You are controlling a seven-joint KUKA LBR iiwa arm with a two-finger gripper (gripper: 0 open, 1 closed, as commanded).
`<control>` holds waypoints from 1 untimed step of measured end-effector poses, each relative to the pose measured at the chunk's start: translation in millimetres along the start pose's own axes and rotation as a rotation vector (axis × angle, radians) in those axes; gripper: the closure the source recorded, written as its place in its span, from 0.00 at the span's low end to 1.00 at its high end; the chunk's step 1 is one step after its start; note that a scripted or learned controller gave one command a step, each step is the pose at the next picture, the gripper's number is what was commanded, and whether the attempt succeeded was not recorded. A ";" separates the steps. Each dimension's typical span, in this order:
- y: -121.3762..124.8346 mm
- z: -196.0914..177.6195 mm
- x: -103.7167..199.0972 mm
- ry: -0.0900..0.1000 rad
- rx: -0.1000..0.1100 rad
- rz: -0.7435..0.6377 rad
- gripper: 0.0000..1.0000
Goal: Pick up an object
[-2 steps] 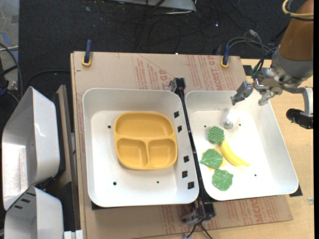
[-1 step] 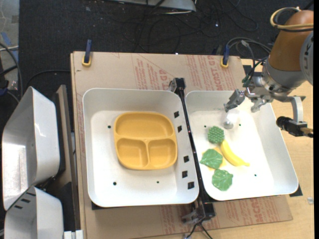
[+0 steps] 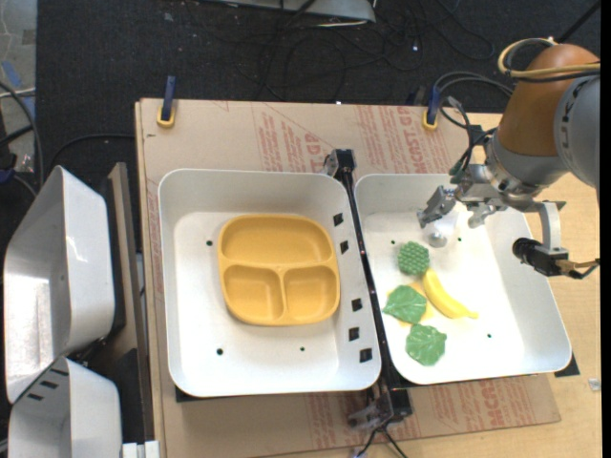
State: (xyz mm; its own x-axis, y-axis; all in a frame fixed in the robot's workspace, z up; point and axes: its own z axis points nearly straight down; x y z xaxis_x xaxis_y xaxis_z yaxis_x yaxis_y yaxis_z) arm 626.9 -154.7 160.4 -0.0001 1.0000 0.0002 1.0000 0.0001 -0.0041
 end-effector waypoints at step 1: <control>5.9 46.4 5.2 0.000 -0.001 -0.004 0.00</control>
State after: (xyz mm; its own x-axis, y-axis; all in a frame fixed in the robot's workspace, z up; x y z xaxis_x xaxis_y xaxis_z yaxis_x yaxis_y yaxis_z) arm 632.6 -149.5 114.0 -0.0038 1.0000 0.0000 1.0000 0.0038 -0.0029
